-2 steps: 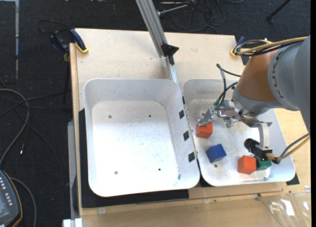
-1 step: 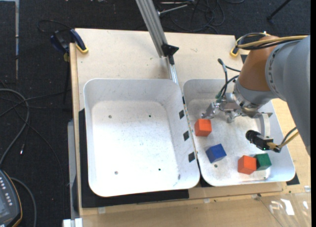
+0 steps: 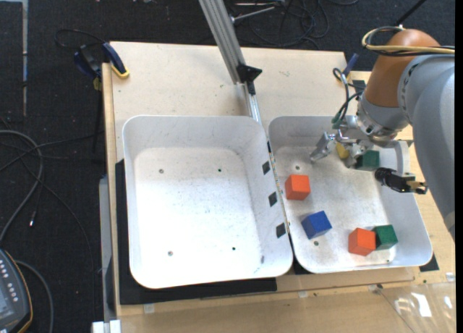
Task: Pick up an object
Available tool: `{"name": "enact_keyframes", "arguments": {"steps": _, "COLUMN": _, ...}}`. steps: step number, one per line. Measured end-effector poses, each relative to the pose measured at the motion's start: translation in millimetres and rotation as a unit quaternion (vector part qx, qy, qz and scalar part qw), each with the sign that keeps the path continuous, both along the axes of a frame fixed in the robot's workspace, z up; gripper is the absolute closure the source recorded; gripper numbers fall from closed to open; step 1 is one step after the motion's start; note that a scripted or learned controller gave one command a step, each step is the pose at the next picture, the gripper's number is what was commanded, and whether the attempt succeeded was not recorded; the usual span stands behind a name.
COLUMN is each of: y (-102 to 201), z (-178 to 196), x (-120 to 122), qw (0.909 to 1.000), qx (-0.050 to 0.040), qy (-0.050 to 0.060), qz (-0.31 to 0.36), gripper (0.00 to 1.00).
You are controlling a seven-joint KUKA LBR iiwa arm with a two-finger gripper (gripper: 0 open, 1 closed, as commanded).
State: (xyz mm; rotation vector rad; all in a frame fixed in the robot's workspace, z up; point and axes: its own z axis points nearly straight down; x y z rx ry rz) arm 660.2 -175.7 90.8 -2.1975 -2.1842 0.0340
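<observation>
— What is the gripper (image 3: 340, 148) doing?
— It is hanging over the right bin (image 3: 405, 255); I cannot tell its grip.
— And the blocks?
— The orange cube (image 3: 297, 187) is sitting just below-left, the blue cube (image 3: 316, 224) nearer.

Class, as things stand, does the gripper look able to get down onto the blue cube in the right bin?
Probably yes. The blue cube stands apart from the orange cubes, open from above, with the gripper over the same bin.
</observation>
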Motion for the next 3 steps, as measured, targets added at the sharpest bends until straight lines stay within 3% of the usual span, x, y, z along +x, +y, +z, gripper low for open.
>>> {"name": "enact_keyframes", "arguments": {"steps": 1, "y": -12.4, "z": 2.9, "x": -7.6, "qw": 0.9999, "qx": 0.0039, "qy": -0.014, "qz": 0.003, "gripper": 0.0}}
{"name": "enact_keyframes", "arguments": {"steps": 2, "y": 71.1, "z": 4.4, "x": -55.7, "qw": 0.9997, "qx": -0.0056, "qy": -0.022, "qz": 0.007, "gripper": 0.0}}
{"name": "enact_keyframes", "arguments": {"steps": 3, "y": 48.4, "z": 5.5, "x": 8.3, "qw": 0.9996, "qx": -0.0085, "qy": -0.026, "qz": 0.005, "gripper": 0.0}}
